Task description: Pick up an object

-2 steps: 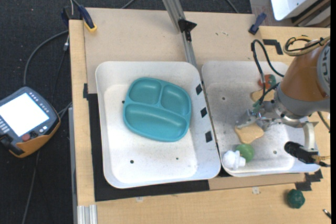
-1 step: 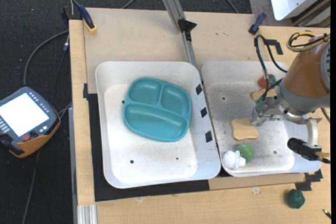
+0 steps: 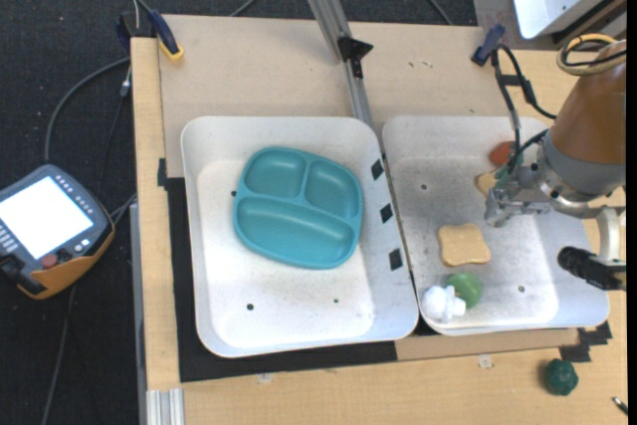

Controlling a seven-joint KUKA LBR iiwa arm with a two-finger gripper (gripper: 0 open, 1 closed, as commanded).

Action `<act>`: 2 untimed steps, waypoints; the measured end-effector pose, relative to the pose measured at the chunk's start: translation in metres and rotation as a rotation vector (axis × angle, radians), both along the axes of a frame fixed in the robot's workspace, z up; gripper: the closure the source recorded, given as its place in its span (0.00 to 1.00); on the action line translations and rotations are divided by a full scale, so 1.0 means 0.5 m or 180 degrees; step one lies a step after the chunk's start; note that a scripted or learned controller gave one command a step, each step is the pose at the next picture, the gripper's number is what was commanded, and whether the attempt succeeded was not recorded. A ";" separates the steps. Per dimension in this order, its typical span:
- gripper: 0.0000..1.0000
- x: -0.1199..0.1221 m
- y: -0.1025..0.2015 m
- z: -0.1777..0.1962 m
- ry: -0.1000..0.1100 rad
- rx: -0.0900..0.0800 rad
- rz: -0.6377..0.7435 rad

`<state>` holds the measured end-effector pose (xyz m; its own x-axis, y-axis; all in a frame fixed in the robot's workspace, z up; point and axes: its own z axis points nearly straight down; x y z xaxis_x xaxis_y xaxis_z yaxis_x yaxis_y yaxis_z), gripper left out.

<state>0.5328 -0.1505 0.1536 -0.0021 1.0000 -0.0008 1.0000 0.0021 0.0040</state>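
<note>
Where the arm reaches in from the right, its gripper (image 3: pixel 501 205) hangs low over the right bin (image 3: pixel 428 146), near that bin's middle and well clear of its walls; whether anything sits between its tips I cannot tell. Open bin floor lies to the left of the gripper, up to the shared rim between the two bins. Just below the gripper rests a tan toast slice (image 3: pixel 464 245), flat and squarish, apart from it. Nearer the front wall a green and white toy (image 3: pixel 453 296) sits close to the rim. An orange object (image 3: pixel 502 153) peeks out behind the wrist. The left bin (image 3: pixel 214 314) holds a teal divided plate (image 3: pixel 298 206), with bare floor around it.
</note>
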 end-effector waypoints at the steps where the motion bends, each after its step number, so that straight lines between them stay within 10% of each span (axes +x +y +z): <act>1: 1.00 -0.002 -0.019 0.117 -0.0010 -0.0005 -0.0005; 2: 1.00 -0.003 -0.018 0.247 -0.0017 -0.0006 0.0000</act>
